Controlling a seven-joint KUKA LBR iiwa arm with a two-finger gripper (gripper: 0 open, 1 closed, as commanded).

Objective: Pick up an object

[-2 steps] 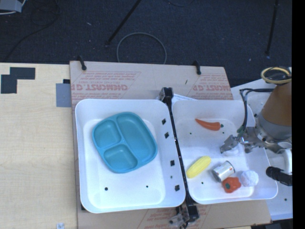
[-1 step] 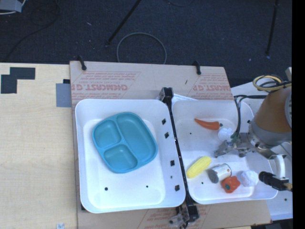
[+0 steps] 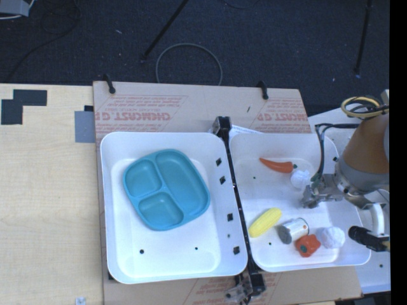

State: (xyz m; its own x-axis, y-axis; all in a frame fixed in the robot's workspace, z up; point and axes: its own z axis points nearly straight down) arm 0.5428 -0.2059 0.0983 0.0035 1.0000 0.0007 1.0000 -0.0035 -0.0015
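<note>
The right bin (image 3: 254, 151) holds several small objects. An orange chili pepper (image 3: 277, 165) lies toward the back. Just right of it rests a small white lump (image 3: 299, 178). Near the front lie a yellow corn cob (image 3: 264, 222), a silver can (image 3: 292, 229) on its side, a red tomato-like piece (image 3: 308, 245) and a white crumpled ball (image 3: 331, 237). My gripper (image 3: 311, 196) hangs low over the right half of this bin. It is just below the white lump and above the can. Nothing shows in its grasp.
The left bin (image 3: 121, 246) carries a blue divided plate (image 3: 166, 189). A black divider (image 3: 233, 196) runs between the two bins. Cardboard (image 3: 159, 110) lies under both, and a wooden bench top (image 3: 44, 202) spreads to the left.
</note>
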